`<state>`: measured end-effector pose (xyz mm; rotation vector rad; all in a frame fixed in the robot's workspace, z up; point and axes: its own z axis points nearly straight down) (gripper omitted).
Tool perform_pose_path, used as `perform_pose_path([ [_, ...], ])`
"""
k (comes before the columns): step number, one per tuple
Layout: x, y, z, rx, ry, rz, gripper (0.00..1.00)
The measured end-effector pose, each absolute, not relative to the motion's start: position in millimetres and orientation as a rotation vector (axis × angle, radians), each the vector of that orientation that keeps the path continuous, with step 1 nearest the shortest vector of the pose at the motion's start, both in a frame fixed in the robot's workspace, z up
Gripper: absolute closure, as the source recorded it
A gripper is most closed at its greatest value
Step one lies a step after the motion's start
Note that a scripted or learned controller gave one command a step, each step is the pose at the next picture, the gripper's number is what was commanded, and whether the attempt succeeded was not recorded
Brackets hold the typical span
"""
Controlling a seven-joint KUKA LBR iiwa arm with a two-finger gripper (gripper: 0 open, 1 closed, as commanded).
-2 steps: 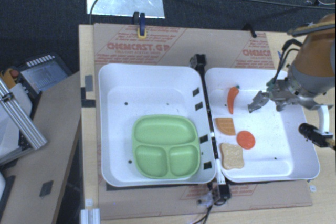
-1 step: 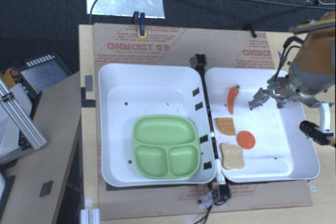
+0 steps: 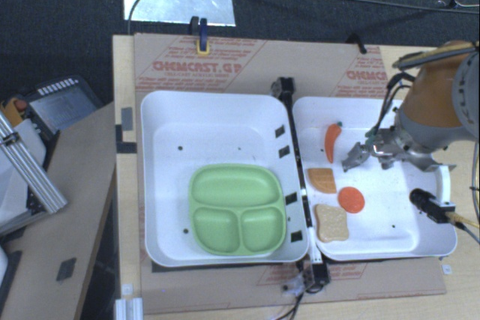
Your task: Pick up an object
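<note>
I saw four small food items in the right bin (image 3: 431, 242): an orange carrot (image 3: 331, 142) lying near the bin's back left, a tan wedge-shaped piece (image 3: 322, 180) below it, a red round slice (image 3: 351, 199) just right of that piece, and a slice of toast (image 3: 331, 222) near the front edge. Nothing was lifted; all four lay on the bin floor. The gripper (image 3: 358, 157) hung over the middle of that bin, right of the carrot and above the red slice, with nothing between its fingers; I could not tell how wide they stood. The left bin (image 3: 161, 116) held a green divided plate (image 3: 237, 207) in its front half.
</note>
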<state>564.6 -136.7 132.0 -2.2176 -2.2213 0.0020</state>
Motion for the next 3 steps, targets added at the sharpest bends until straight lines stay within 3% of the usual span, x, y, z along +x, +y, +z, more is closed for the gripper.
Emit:
perform_pose_path([
  [1,564.3,-136,82,-2.219,-2.221,0.002,0.0],
  [2,566.0,-137,95,-2.222,-2.226,-0.003,1.0],
  [3,561.3,-132,156,-2.221,-2.228,-0.005,1.0],
])
